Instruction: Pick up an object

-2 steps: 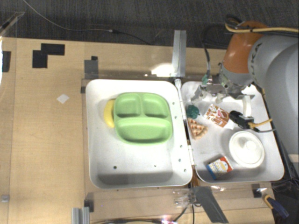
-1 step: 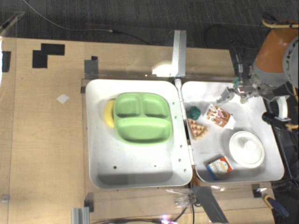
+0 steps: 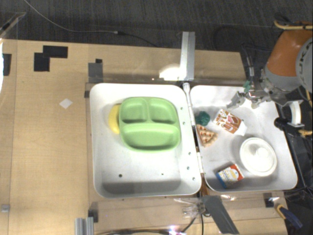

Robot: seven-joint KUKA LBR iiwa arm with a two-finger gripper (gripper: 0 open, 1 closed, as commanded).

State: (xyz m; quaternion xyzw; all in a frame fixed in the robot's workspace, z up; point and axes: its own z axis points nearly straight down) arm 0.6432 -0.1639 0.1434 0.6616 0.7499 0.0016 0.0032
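My gripper hangs over the back of the right bin, near its far wall. It is open, with only white bin floor showing between its fingers. Just in front of it lies a flat snack packet, brown and white. A toy pizza slice and a small teal lump sit by the bin's left wall. A white bowl stands at the front right, and a small blue and orange carton lies at the front.
The left bin holds a green divided plate, with a yellow banana poking out at its left side. A metal post rises behind the wall between the bins. The grey and orange arm fills the upper right.
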